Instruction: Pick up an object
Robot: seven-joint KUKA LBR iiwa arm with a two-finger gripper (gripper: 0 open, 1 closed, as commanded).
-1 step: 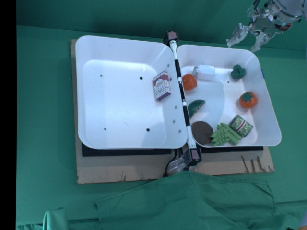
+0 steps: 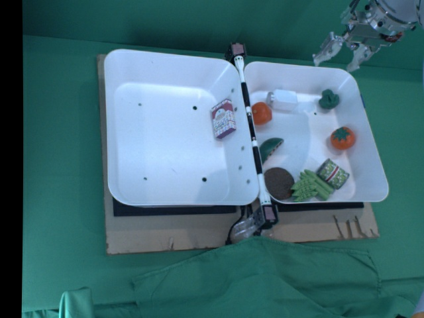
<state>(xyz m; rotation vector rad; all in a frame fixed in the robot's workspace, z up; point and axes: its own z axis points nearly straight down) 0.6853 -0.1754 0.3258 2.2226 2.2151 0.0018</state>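
Observation:
My gripper (image 2: 340, 52) hangs above the far right corner of the right bin (image 2: 371, 177), fingers spread open with nothing between them. Below it in that bin lie a dark green broccoli piece (image 2: 328, 99), a white block (image 2: 284, 100), an orange-red ball (image 2: 262, 113), a red tomato (image 2: 342, 138), a green wedge (image 2: 270, 149), a brown disc (image 2: 279, 182), a green leafy bunch (image 2: 311, 185) and a small green-and-red can (image 2: 332, 173). A small red-and-white carton (image 2: 224, 118) lies in the left bin (image 2: 132, 71) near its right wall.
The two bins sit side by side on a cardboard sheet (image 2: 165, 234) over green cloth. A black-and-white rod (image 2: 248, 124) runs along the divide between them. Rumpled green cloth (image 2: 265, 277) lies at the front.

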